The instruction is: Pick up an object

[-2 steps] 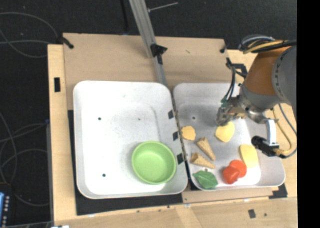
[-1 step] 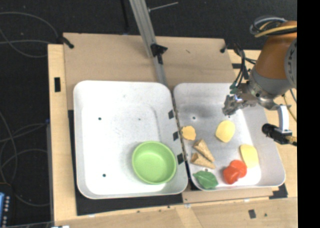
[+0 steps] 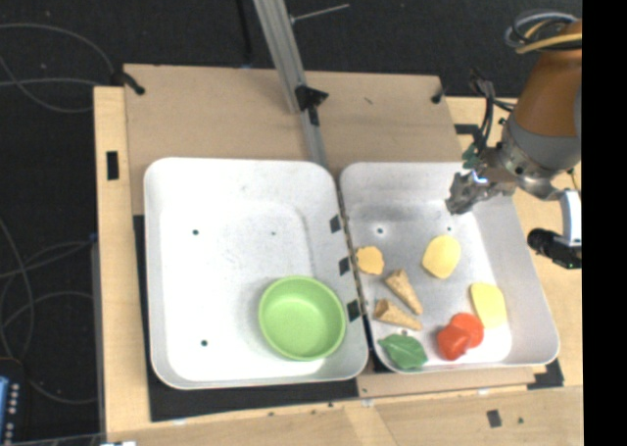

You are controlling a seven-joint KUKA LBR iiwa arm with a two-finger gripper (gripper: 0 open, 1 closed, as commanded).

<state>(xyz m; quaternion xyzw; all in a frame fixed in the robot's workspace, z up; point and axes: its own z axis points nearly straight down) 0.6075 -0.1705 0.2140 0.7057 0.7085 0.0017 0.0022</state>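
A tan bench [image 3: 216,116] bears two white bins [image 3: 176,238], side by side. A grey metal pole [image 3: 279,32] slants at the far side. Cables [image 3: 49,52] lie left.

Two white bins [image 3: 245,189] are sitting on a tan bench [image 3: 196,111]. A lime green bowl [image 3: 302,317] is showing in the left one. In the right bin, two yellow pieces [image 3: 442,257], a red piece [image 3: 458,335], a green leafy piece [image 3: 404,350] and tan cones [image 3: 402,289] are lying. The arm [image 3: 549,106] is showing grey with orange.

Tan bench [image 3: 216,111] — two white bins side by side: left bin [image 3: 225,209], right bin [image 3: 411,199].
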